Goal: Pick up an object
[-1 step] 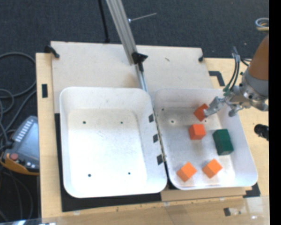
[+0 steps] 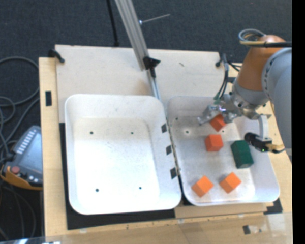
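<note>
Nearby, orange cubes (image 2: 213, 142) flank a green block (image 2: 241, 153).

My arm (image 2: 279, 80) is smooth grey, with a rounded orange band (image 2: 255, 67) above the wrist. Thin cables loop beside it, and my gripper (image 2: 217, 117) is pale metal.

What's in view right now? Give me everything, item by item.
Bins: 2, white, side by side on the bench; left, right.
Cubes: 4, orange, right bin; one at the gripper fingers, one mid-bin, two near the front edge.
Block: 1, dark green, right bin's right side.
Pendant: 1, grey and orange, left of the bench.
Arm: 1, grey with orange band.
Gripper: 1, over the right bin's back.
</note>
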